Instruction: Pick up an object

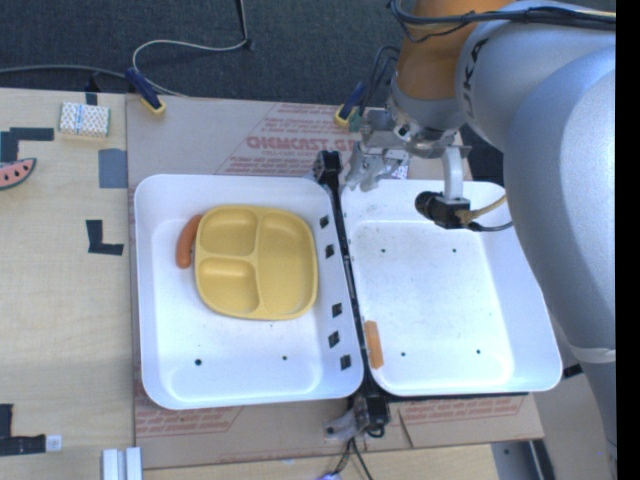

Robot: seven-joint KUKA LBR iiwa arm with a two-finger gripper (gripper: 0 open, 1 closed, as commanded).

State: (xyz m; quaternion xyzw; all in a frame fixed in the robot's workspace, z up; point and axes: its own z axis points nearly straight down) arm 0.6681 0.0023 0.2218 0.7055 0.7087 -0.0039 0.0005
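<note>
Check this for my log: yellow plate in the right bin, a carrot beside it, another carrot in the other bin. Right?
One thing is wrong: the yellow plate lies in the left bin, not the right, as the camera view shows. A carrot lies beside it; another carrot lies in the right bin.

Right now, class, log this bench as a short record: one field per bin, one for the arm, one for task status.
left bin: yellow divided plate; orange sausage-like piece against the plate's left edge
right bin: small orange piece at its left wall
arm: reaches in from the right, pincer above the bins' far edge near the divider
task status: nothing seen held
</note>
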